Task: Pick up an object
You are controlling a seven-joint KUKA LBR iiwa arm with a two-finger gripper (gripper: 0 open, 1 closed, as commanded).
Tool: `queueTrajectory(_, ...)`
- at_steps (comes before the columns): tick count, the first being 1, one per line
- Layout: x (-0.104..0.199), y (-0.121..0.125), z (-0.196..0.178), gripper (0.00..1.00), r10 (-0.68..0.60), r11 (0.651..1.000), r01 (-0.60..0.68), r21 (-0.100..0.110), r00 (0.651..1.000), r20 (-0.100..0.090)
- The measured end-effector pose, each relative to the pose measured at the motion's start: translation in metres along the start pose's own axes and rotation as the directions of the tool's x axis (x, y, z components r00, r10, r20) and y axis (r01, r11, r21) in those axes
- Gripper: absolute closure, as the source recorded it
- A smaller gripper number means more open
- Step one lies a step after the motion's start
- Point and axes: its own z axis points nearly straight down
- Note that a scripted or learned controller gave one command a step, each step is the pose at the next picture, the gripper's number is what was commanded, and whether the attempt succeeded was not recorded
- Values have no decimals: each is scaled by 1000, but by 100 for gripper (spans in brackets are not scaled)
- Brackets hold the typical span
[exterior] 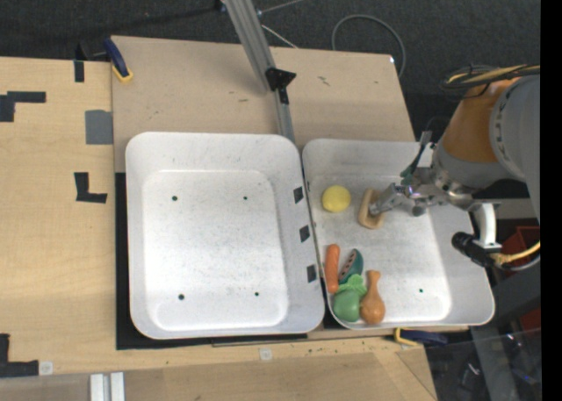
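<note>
- The grey arm (492,140), with its orange band, is seen reaching in from the right edge over the right-hand white bin (439,298).
- The end effector (376,209) is positioned low in the upper middle of that bin, directly at a small tan, wooden-looking object (370,218).
- The tan object appears to be touched by the fingertips, but whether it is grasped or merely met cannot be told, since the fingers are too small and blurred.
- A yellow ball (335,198) is found just left of the tan object, apart from it, near the bin's left wall.
- A cluster is gathered in the lower left corner of the right bin: an orange carrot-like piece (332,266), a green item (348,303), a small dark-and-teal piece (351,261) above it, and an orange gourd-shaped object (373,300) beside the green one.
- The green item and the gourd-shaped object are seen touching or nearly so.
- The left-hand white bin (140,215) is set against the right one on the bench (193,83).
- A metal bar (250,26) is angled across the bench top towards the gap between the bins.
</note>
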Motion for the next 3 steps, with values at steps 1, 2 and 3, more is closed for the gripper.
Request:
queueTrajectory(1, 1, 1, -12, 100, -3, 1000, 3, -2, 1000, 0)
queueTrajectory(2, 5, 3, -75, 100, -2, 1000, 2, -9, 1000, 2)
queueTrajectory(3, 6, 3, -128, 100, -1, 1000, 1, -7, 1000, 1)
